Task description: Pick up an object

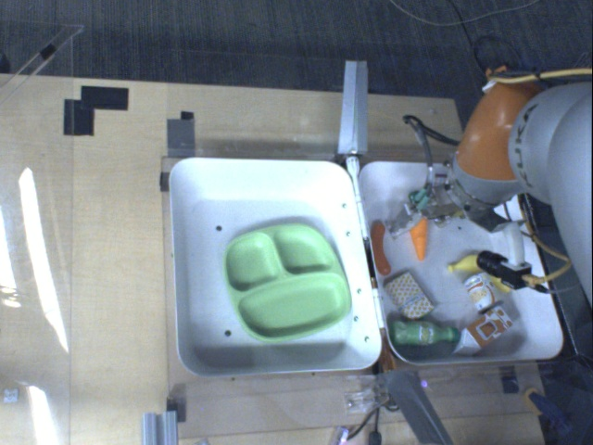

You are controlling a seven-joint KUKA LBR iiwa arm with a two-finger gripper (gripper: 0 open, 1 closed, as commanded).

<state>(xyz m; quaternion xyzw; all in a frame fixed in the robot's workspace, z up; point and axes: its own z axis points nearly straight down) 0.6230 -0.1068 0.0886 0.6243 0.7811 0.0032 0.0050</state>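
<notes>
1. White shallow plastic bins sit side by side on the pale wooden surface (102, 276): the left bin (185, 248) and the right bin (447, 276).
2. The left bin holds one green plastic tray with three compartments (287, 281), lying flat near the middle.
3. The grey arm (547, 146) reaches in from the right, with its claw (419, 213) over the upper part of the right bin.
4. Claw state: cannot tell whether it is released or clenched.
5. An orange carrot-shaped piece (419, 241) lies directly beneath the claw tip; whether they touch is unclear.
6. Also in the right bin:
   - a reddish sausage-shaped piece (380, 248) along the left wall
   - a checkered square pad (409, 294)
   - a green bottle on its side (422, 334) at the near edge
   - a small labelled tin (479, 292)
   - a brown-and-white patterned packet (491, 324)
</notes>
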